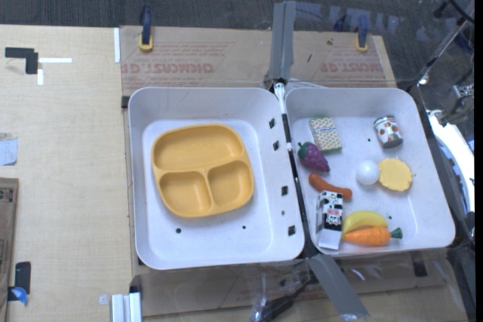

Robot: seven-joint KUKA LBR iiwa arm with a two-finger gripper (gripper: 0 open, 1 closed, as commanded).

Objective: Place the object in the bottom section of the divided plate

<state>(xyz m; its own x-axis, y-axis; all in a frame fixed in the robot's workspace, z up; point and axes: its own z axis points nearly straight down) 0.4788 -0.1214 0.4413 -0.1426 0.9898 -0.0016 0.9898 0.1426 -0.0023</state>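
A yellow divided plate [201, 169] lies in the left bin [151, 237], with one large section toward the back and two smaller ones toward the front. All three sections hold nothing. The right bin [423, 162] holds the loose objects: a purple grape bunch [314, 157], a small cracker box [325, 134], a tin can [388, 131], a white ball [367, 173], a yellow cookie-like disc [395, 175], a red sausage [330, 185], a milk carton [330, 219], a banana [364, 221] and a carrot [370, 237].
A grey divider post [282, 49] rises between the bins at the back. Clamps [146, 38] hold a cardboard sheet behind the bins. A wooden bench surface [60, 162] extends to the left.
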